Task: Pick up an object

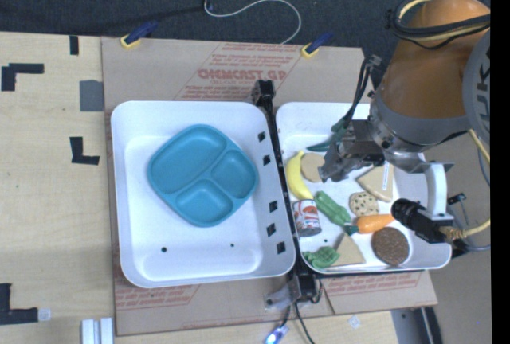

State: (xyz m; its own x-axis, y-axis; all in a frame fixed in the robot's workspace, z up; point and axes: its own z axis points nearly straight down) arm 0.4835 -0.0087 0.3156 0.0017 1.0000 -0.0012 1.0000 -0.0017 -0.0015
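My gripper [333, 162] hangs low over the upper middle of the right bin [312, 118], its dark body hiding part of the bin floor. Just left of it lies a yellow banana [296, 177], with a beige piece [310, 168] beside that. Below the gripper are a green pickle [333, 208], a small can [307, 217], a chip cookie [362, 203], an orange carrot [374, 223] and a brown round patty [390, 245]. A pale cheese wedge [377, 181] sits to its right. I see nothing held.
The left bin [127, 175] holds a blue divided plate [204, 173]. A green leafy piece [322, 257] and a tan triangle [350, 251] lie at the right bin's front edge. A black divider strip [275, 175] runs between the bins. The arm's bulk covers the right bin's far right side.
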